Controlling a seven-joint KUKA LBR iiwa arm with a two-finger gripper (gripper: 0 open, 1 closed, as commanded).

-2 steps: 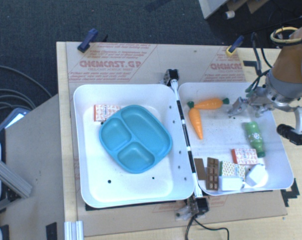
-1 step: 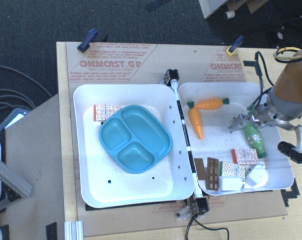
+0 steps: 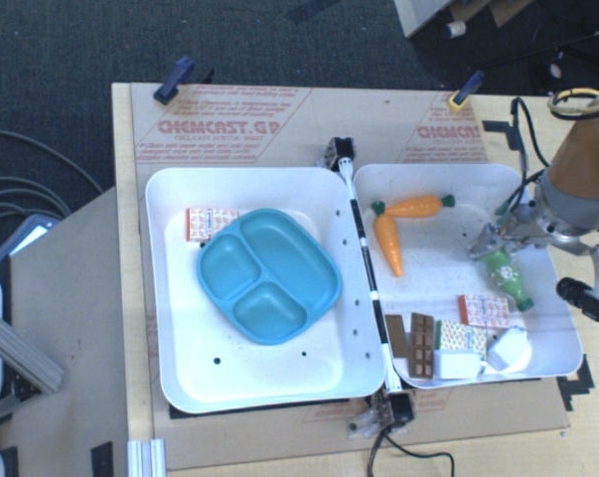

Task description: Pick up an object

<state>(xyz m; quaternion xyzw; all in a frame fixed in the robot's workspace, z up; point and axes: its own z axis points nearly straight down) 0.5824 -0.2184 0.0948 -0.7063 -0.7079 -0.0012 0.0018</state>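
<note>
The gripper (image 3: 496,238) hangs low over the right side of the right bin (image 3: 418,181), at the end of the grey arm (image 3: 577,182) with its orange band that reaches in from the right. Whether it is spread or pressed together cannot be told; the metal tip is too small and cluttered to read. Right under and just near of the tip lies a green bottle (image 3: 508,278), tilted, its far end touching or almost touching the gripper; nothing shows clearly that it is pinched.

Left of the gripper, in the same bin, two carrots lie together: one carrot (image 3: 415,207) across the far part and a second carrot (image 3: 389,246) pointing toward the near side, beside the bin's left wall. Near the bottle sits a red and white box (image 3: 486,310). Along the near edge rest a chocolate bar (image 3: 421,346), a small carton (image 3: 460,339) and a white cup (image 3: 509,350).

The left bin (image 3: 175,296) holds a blue divided plate (image 3: 267,275) in its middle, with a small red and white packet (image 3: 207,222) partly under its far left edge.
</note>
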